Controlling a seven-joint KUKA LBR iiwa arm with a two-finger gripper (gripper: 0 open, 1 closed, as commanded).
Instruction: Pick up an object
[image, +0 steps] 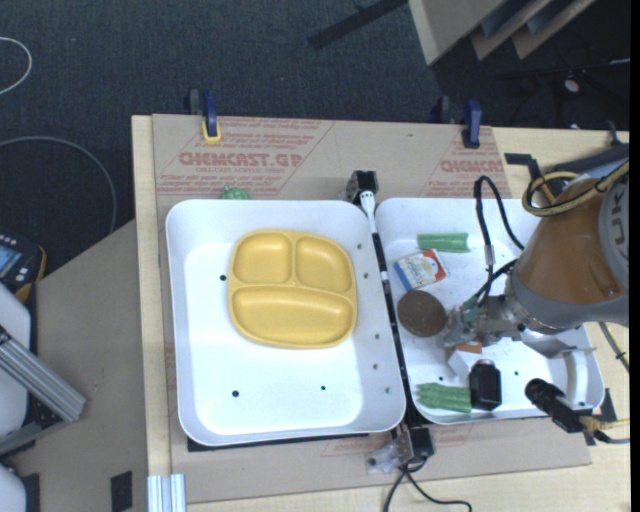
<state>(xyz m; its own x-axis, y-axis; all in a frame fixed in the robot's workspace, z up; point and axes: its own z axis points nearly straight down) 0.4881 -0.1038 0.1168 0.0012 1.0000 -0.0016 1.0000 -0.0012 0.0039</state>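
My gripper (468, 333) hangs low over the middle of the right bin (505, 215), just right of a brown round disc (421, 313). A small white, blue and orange packet (420, 268) lies behind the disc, and a green stick (443, 241) lies behind that. Near the bin's front wall sit a green object (443, 397) and a black block (485, 385), both below the gripper. The grey and orange arm (570, 255) covers the right part of this bin.
A yellow divided plate (293, 288) lies in the left bin (200, 330), toward its back. Black cables (487, 225) loop over the right bin. Clamps (209, 118) hold the cardboard-covered bench (250, 155) at the back.
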